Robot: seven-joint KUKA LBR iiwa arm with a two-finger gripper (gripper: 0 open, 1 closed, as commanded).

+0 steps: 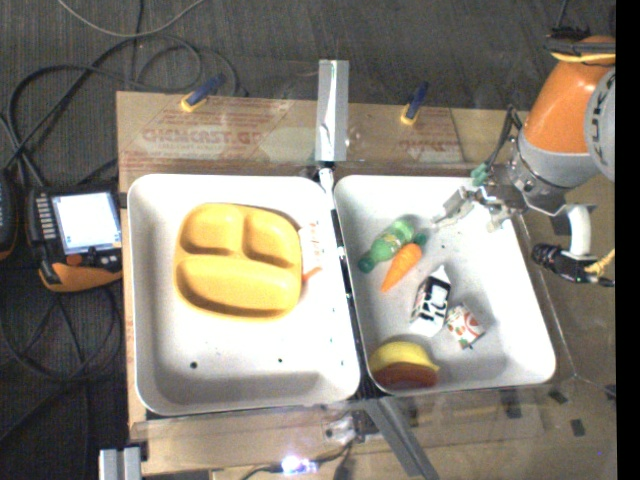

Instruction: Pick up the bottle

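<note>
The arm reaches in from the frame's right; its gripper hangs spread and unladen, upper right of the bottle.

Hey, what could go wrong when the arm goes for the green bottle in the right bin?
The green bottle lies tilted with the carrot touching its side, so the hand may pinch or nudge the carrot instead. The bottle is round and lying down, so it might roll toward the bin's left wall.
</note>
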